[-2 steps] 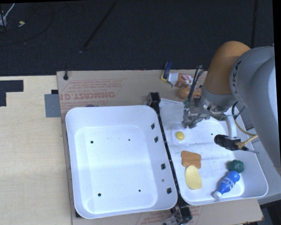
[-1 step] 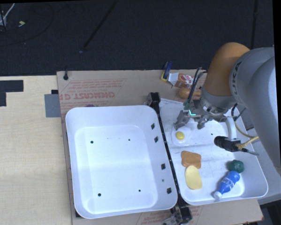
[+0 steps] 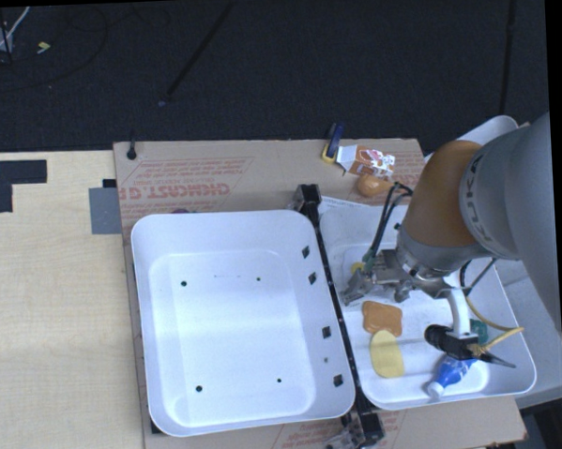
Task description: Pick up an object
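Camera view: end effector (image 3: 361,282) sits low in the rt bin (image 3: 352,232), near its left wall. Can't tell how far open it is, or whether it has hold of anything. Orange-brown piece (image 3: 382,316) lies on the bin floor just beside the end effector, toward the view's bottom-rt. Yellow piece (image 3: 386,355) is next below it. Blue-white item (image 3: 448,376) lies by the front rim. Left bin (image 3: 229,315) is alongside on the worktop.

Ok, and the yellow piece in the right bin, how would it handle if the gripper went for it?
The yellow piece lies low and flat on the floor of the right bin, so a push would probably slide it rather than roll it. Its rounded, smooth-looking outline suggests a grasp might slip. It seems light.
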`<state>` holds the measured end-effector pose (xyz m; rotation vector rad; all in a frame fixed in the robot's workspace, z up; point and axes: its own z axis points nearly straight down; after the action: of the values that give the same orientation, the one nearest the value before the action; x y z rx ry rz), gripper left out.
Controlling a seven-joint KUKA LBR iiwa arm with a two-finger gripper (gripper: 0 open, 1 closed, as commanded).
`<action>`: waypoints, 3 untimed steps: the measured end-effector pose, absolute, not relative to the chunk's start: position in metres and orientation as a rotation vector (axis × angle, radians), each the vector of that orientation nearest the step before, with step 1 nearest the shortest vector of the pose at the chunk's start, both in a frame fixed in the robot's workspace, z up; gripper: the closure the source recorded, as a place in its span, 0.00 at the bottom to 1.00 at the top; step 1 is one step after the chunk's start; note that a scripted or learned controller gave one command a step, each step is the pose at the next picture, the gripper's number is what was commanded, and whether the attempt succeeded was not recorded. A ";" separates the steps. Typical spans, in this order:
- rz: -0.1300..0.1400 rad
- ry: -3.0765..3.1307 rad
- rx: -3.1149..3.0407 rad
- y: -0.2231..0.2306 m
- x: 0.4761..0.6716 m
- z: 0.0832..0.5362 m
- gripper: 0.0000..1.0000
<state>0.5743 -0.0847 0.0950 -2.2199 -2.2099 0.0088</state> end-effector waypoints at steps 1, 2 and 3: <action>0.007 -2.213 -2.220 -0.089 0.509 0.086 0.00; 0.001 -2.211 -2.228 -0.090 0.513 0.098 1.00; 0.003 -2.204 -2.233 -0.091 0.512 0.107 1.00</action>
<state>0.5121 -0.0908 0.1072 -2.2328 -2.2036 0.0029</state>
